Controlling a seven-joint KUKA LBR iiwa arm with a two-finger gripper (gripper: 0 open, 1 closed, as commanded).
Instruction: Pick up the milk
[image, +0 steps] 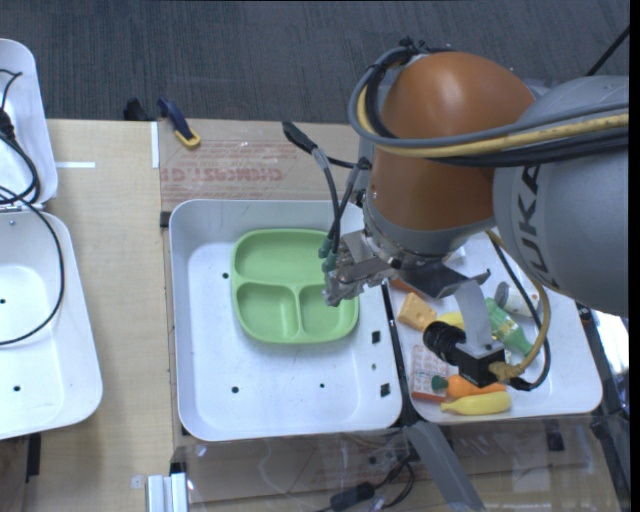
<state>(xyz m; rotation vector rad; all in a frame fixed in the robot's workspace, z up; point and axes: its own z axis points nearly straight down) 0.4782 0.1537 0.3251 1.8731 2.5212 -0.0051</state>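
Nearest, in the right bin (560, 395), lie a yellow banana (478, 403), an orange carrot (470, 384) and a small carton, likely the milk (430, 372), its print too small to read. A cheese wedge (417, 311) sits just beyond. The end effector (340, 275) hangs over the green tray's (270, 280) right compartment in the left bin (200, 330); whether it is wide or narrow cannot be told. The arm (560, 200) reads "UK". Farther on the desk (100, 190), cardboard (250, 170) bears reversed red lettering.
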